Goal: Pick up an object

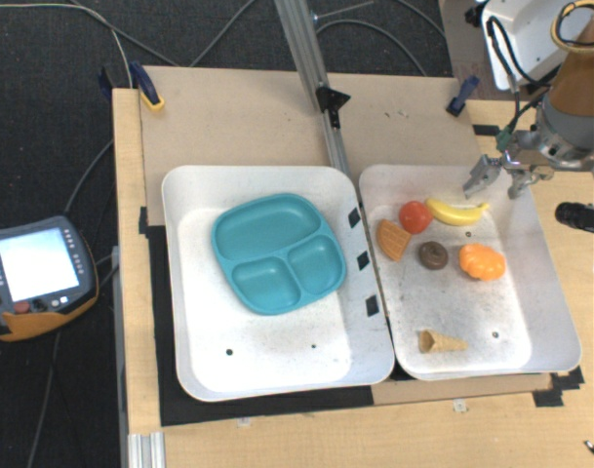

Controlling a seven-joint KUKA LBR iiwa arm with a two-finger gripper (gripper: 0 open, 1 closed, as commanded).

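The right bin (531, 330) holds several toy foods: a yellow banana (457, 212), a red tomato (415, 216), a tan croissant-like piece (393, 240), a brown round piece (433, 254), an orange fruit (483, 262) and a waffle cone (441, 340). My gripper (501, 177) hangs at the bin's far right corner, just above and right of the banana. Its fingers are spread open with nothing between them.
The left bin (199, 359) carries a teal divided tray (277, 252). A metal pole (311, 57) slants down to the gap between the bins. A handheld control pendant (35, 276) lies off the bench at left. Blue clamps (146, 88) sit at the board's far corners.
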